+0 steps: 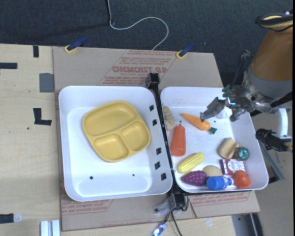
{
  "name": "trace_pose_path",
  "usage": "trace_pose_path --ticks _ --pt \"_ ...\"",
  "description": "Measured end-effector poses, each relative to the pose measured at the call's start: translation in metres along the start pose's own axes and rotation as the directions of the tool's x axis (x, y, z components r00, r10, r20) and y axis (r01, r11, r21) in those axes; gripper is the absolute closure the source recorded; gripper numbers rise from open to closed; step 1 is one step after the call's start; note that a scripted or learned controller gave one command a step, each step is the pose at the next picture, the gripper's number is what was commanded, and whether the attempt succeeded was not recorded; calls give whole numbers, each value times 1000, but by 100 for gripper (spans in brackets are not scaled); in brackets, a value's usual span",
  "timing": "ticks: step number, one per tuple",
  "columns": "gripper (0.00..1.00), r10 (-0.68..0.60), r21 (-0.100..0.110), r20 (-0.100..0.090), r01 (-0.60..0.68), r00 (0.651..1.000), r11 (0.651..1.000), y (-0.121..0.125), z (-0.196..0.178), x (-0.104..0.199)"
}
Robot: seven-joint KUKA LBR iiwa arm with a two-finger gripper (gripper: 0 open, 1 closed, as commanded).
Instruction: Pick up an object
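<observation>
The arm [273,53] is cut off by the right edge.

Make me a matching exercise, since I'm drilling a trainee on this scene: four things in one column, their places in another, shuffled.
Things:
1. yellow divided plastic plate
2. orange toy carrot
3. purple toy grape bunch
4. yellow toy corn cob

Places:
A. right bin, front edge
B. left bin
C. right bin, beside the pincer
D. right bin, just behind the grapes

Pairs: 1-B, 2-C, 3-A, 4-D
</observation>
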State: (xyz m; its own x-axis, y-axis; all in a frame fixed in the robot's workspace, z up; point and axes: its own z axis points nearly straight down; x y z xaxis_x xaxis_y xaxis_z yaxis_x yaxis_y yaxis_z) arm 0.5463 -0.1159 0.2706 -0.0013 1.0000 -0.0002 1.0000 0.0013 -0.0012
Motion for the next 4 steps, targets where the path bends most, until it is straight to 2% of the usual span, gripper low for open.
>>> trace_pose_path --ticks 1,2,3,4 --pt "100 -1 1 0 1 1000 1000 0 -10 1" --pt "100 -1 15 -5 1 1000 1000 -59 92 48" --pt "100 -5 -9 -1 5 1000 1000 -62 -21 79" --pt "100 -1 -1 2 1 1000 1000 25 42 66"
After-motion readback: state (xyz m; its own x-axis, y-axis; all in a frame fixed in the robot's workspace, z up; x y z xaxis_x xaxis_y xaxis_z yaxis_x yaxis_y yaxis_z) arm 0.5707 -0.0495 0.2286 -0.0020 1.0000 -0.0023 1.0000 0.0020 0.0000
